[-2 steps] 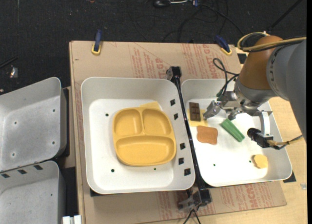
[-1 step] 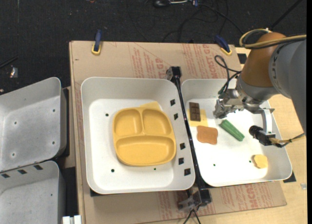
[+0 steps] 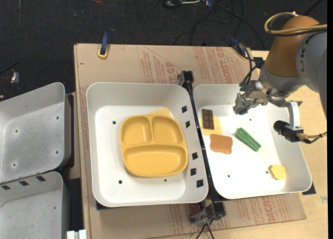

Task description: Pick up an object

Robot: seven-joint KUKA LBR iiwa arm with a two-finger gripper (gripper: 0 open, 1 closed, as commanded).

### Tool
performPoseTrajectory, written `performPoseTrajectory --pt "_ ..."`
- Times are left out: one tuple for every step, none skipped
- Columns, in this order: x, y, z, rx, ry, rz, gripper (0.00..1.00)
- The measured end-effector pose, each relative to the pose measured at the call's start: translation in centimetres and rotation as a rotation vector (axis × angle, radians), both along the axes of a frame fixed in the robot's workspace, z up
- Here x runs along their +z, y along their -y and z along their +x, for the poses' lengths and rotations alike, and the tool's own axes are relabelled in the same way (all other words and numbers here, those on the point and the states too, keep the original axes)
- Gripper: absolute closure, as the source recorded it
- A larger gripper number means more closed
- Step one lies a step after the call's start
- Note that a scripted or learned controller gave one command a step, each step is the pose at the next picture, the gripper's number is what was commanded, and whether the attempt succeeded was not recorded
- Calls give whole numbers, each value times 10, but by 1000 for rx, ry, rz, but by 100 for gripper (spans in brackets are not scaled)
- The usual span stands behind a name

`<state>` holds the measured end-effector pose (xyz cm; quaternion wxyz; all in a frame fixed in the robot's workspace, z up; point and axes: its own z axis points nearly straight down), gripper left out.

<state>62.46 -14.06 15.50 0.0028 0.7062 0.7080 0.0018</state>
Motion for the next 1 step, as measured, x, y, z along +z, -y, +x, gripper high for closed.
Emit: performPoseTrajectory --pt "44 0 5 0 0 0 100"
